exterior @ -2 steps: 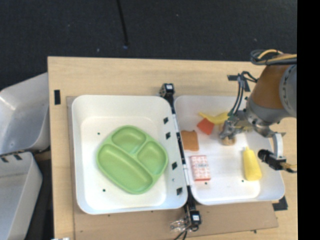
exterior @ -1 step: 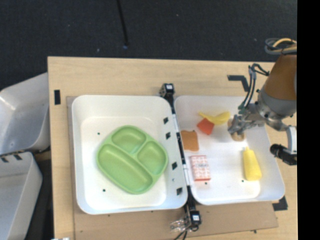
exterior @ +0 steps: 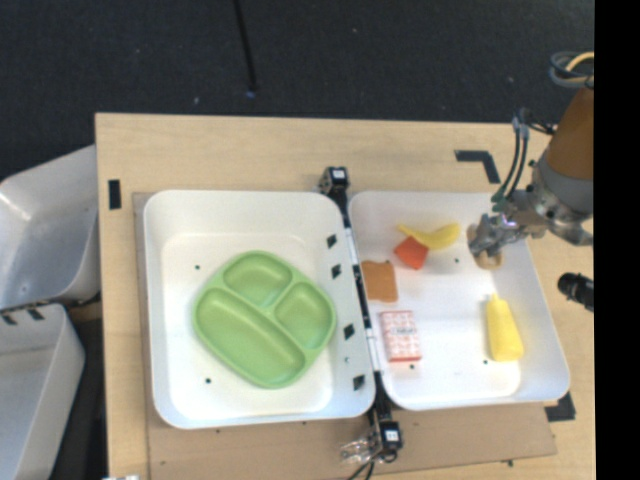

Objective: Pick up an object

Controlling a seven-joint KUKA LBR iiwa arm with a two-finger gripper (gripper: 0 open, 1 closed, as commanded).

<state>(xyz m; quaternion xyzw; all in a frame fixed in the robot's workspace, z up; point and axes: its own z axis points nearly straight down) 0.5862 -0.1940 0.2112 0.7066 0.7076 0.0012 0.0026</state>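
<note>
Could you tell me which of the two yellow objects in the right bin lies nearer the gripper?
The curved yellow piece beside the red block; the gripper is level with it, while the straight yellow one lies nearer the bin's front.

Both bins, the left bin (exterior: 165, 298) and the right bin (exterior: 450, 368), are plain white, set on a pale wood-coloured bench (exterior: 250, 153) against a black floor. The divided plate (exterior: 262, 318) is light green all over; the banana-like piece (exterior: 432, 235) and the corn-cob-shaped piece (exterior: 504, 329) are yellow. The small block (exterior: 411, 254) is red-orange, the flat slab (exterior: 379, 280) tan-brown, and the card (exterior: 398, 336) white with a grid of small red marks.
</note>
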